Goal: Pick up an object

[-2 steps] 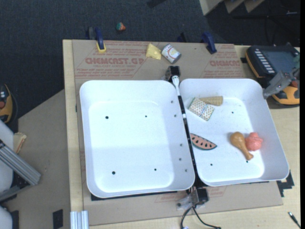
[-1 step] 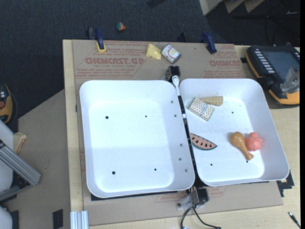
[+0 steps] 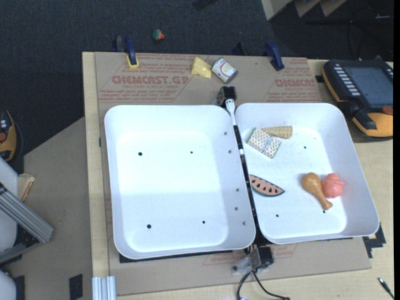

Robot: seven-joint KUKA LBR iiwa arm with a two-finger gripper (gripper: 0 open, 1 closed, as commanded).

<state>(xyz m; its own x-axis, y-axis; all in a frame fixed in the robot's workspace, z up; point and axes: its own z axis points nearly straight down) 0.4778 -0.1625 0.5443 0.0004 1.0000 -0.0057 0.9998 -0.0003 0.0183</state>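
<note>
The right bin (image 3: 350, 144) holds several small toys. A watermelon slice (image 3: 267, 186) lies near its left wall. A chicken drumstick (image 3: 316, 188) rests toward the right, touching a pink lump (image 3: 334, 185). Nearer the back sit a checkered white block (image 3: 264, 143) and a tan wedge (image 3: 278, 131) side by side.
The left bin (image 3: 115, 167) stands beside the right one. Behind the bins on the cardboard lie a yellow cheese piece (image 3: 201, 68) and a small white carton (image 3: 224, 70). A teach pendant (image 3: 362, 87) sits at the right. Blue clamps (image 3: 130, 47) hold the board's back edge.
</note>
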